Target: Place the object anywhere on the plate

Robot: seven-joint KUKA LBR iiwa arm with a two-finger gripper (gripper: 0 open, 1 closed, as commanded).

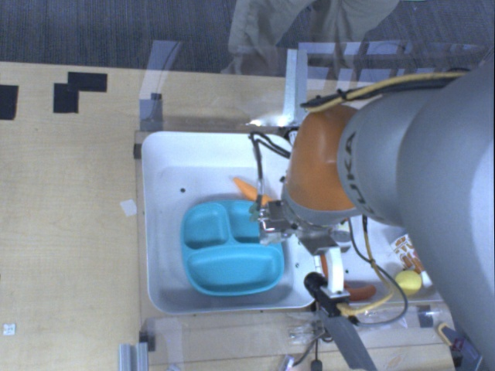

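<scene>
A blue divided plate (228, 253) lies in the left white bin (166, 207), toward its front. An orange carrot-like object (246, 186) lies on the bin floor just behind the plate's upper right compartment. The gripper (267, 219) hangs over the plate's right rear corner, close beside the orange object's near end. The grey arm and its orange band (321, 168) cover most of the gripper from above, and I cannot make out whether anything is held in it.
The right bin (387, 304) holds a yellow lemon-like ball (410, 282), a reddish sausage shape (360, 291) and a printed packet (404, 248). The arm spans the right bin. A person stands beyond the bench at the top.
</scene>
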